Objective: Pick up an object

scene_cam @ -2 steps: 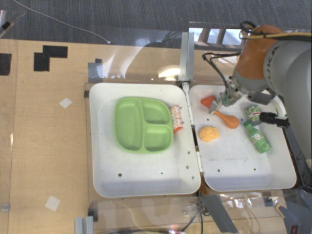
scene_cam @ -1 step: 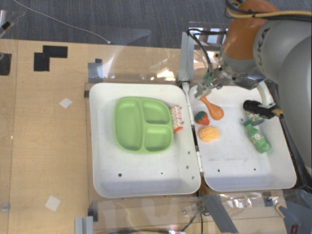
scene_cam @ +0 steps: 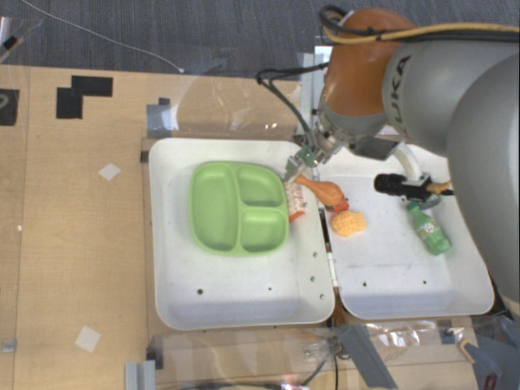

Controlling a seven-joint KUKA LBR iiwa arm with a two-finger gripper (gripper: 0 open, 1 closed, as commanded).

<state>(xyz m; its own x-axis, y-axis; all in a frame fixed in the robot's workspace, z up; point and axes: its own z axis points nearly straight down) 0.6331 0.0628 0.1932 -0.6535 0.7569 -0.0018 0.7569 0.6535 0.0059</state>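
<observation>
- The claw (scene_cam: 305,159) hangs over the far end of the seam where the two white bins meet; whether it is spread or pressed together cannot be told from here.
- Left bin (scene_cam: 175,283): one green plate (scene_cam: 215,210) with three compartments, nothing in them, lying left of and nearer the camera than the claw.
- One red-and-white packet (scene_cam: 296,205) sits just below the claw, beside the plate's right rim.
- One orange drumstick-shaped toy (scene_cam: 323,190) lies closest to the claw, right at the seam, nothing gripping it.
- Right bin (scene_cam: 406,291): one yellow knobbly piece (scene_cam: 349,223) near the drumstick, and one green bottle (scene_cam: 429,230) well off to the claw's right.
</observation>
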